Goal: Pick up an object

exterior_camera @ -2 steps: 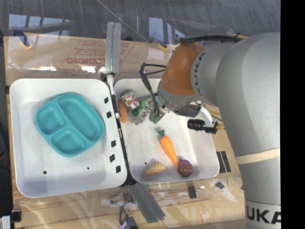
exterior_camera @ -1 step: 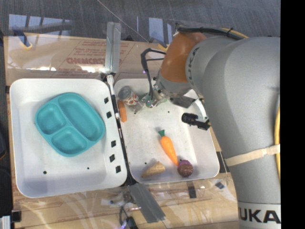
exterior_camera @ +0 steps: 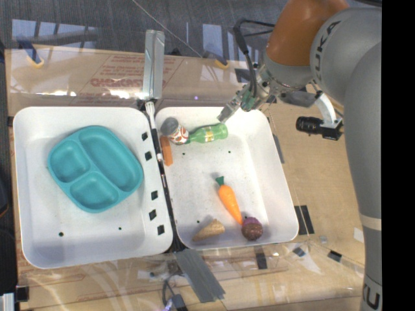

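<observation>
Just below-left of gripper [exterior_camera: 228, 113]: green bottle [exterior_camera: 209, 133], lying flat in right bin [exterior_camera: 272, 173]; finger state unclear.

Divided plate [exterior_camera: 94, 167] in left bin [exterior_camera: 26, 238]; bottle [exterior_camera: 209, 133], carrot [exterior_camera: 228, 199] in right bin [exterior_camera: 275, 193].

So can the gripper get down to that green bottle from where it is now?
Probably yes. The gripper hangs just above the right bin's far edge, right beside the green bottle, with nothing between them; only a small red-and-white toy touches the bottle's other end.
</observation>
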